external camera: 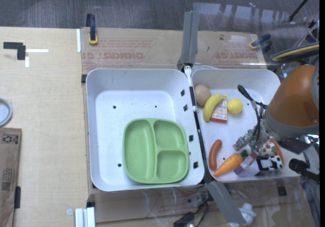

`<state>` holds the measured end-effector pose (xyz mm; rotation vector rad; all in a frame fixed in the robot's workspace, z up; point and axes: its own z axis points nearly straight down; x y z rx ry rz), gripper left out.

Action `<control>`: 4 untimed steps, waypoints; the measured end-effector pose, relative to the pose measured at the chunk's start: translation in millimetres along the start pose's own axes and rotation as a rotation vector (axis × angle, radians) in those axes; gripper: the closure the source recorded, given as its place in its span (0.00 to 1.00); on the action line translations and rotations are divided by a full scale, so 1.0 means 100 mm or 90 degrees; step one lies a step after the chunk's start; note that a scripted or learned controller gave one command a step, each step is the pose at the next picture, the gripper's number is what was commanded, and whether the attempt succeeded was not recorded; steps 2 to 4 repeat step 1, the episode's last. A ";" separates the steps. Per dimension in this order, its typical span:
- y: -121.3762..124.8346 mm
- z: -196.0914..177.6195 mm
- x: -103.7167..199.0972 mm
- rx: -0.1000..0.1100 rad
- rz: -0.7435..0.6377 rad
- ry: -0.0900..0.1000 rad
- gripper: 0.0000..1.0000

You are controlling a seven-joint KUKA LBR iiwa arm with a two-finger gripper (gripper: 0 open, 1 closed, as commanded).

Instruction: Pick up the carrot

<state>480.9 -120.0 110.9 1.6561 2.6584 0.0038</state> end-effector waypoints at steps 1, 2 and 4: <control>0.00 0.00 0.00 0.000 0.000 0.000 0.00; 0.00 0.00 0.00 0.000 0.000 0.000 0.00; 0.00 0.00 0.00 0.000 0.000 0.000 0.00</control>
